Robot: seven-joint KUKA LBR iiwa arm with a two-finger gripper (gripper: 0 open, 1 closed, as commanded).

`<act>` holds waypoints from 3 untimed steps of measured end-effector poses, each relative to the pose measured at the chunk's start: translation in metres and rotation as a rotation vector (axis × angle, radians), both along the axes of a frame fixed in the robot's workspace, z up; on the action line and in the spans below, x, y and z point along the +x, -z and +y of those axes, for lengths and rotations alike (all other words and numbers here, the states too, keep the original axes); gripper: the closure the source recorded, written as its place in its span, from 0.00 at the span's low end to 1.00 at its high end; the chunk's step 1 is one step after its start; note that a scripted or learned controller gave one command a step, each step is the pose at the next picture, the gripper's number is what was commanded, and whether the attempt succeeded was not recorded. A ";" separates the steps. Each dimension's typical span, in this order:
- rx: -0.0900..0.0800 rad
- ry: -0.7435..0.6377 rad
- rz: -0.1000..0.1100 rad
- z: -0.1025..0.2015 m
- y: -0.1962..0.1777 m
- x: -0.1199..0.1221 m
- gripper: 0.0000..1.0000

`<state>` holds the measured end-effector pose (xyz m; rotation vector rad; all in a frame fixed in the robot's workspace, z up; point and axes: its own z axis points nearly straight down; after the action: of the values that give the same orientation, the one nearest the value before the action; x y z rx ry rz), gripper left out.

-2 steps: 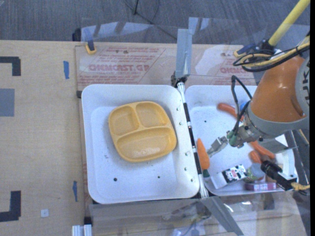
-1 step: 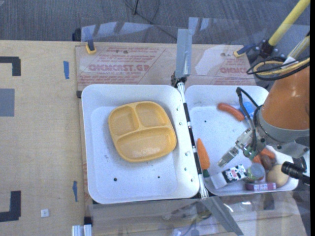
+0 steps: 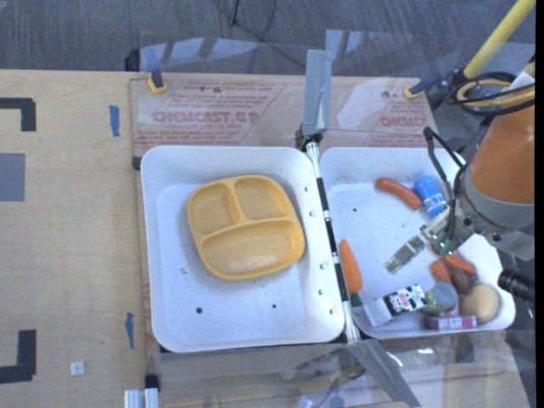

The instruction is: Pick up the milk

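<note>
Milk lies just below the gripper, apart.

**Robot lab bench, not a kitchen**

Looked like a robotics test setup. Plywood bench was marked with black tape corners and blue tape strips. Two white bins sat clamped side by side against a metal bracket, cardboard underneath. Cables trailed over grey carpet. Contents were toy food and a plastic divided plate. The grey-and-orange industrial arm hung over the right bin.
</note>
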<state>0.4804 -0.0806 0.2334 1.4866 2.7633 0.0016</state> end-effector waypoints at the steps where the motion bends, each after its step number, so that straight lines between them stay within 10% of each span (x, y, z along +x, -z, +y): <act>1: 0.001 0.123 0.001 0.024 -0.096 0.000 0.00; 2: 0.000 -0.217 0.001 0.008 -0.023 0.035 0.00; 3: 0.000 -0.388 0.002 0.001 0.048 0.000 0.00</act>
<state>0.4800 -0.0800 0.1852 0.9271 2.9997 0.0018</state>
